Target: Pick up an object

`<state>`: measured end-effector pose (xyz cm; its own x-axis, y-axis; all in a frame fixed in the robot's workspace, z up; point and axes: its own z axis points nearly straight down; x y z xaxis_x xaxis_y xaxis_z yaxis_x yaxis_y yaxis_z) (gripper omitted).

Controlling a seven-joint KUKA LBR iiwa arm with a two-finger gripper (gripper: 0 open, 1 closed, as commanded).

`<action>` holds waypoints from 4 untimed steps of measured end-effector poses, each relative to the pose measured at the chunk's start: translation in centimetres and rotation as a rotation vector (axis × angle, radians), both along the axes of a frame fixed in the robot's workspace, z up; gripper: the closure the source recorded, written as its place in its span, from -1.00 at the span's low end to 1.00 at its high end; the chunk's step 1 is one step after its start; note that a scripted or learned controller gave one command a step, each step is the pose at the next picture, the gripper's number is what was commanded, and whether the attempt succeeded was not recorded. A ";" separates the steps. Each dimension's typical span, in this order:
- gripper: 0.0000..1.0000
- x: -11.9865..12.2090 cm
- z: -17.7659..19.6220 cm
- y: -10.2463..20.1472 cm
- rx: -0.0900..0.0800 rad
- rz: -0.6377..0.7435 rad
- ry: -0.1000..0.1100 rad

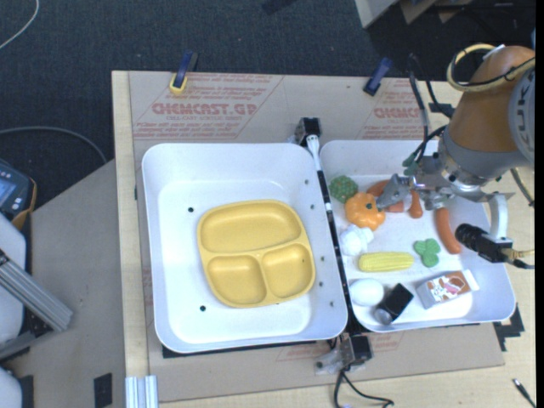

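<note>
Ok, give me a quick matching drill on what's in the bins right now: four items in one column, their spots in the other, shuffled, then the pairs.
Items:
1. yellow divided tray
2. corn cob
3. orange pumpkin
4. small carton

Places:
A. just left of the gripper, right bin
B. middle of the left bin
C. near corner of the right bin, on the arm's side
D. centre of the right bin, lying flat beside a small green piece

Pairs: 1-B, 2-D, 3-A, 4-C
</note>
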<state>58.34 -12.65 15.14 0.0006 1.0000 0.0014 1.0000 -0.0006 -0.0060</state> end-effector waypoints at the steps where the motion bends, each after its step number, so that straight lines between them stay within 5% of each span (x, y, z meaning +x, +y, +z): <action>1: -1.00 -0.1 -4.2 0.7 0.002 0.000 -0.001; 2: -1.00 0.4 -4.7 0.6 -0.001 0.002 -0.019; 3: 1.00 0.5 -3.8 0.8 0.001 0.002 -0.021; 4: 1.00 0.1 2.1 0.0 -0.003 0.000 -0.011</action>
